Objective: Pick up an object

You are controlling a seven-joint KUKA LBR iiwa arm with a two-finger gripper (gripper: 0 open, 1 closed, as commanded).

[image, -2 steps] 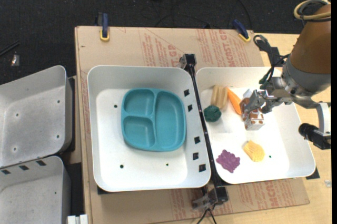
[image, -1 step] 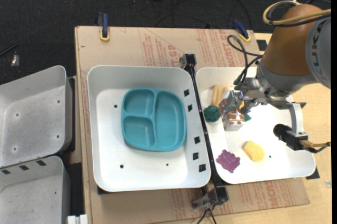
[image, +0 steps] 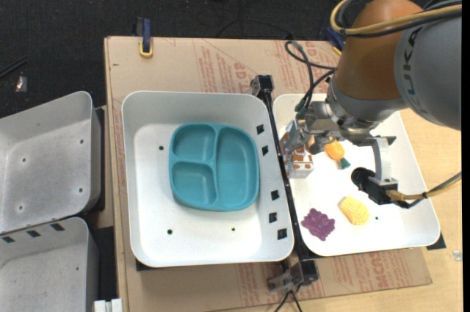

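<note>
Big grey arm with orange band sits closest to the lens, covering the right bin's back half. Gripper is low at that bin's left wall — can't tell its grip state, arm blocks it. Small white-and-brown block toy lies just below the tip, about touching. Likely target; short drop needed. Purple grape-cluster toy, yellow corn toy and small orange toy lie further off. Teal divided plate — left bin.
</note>
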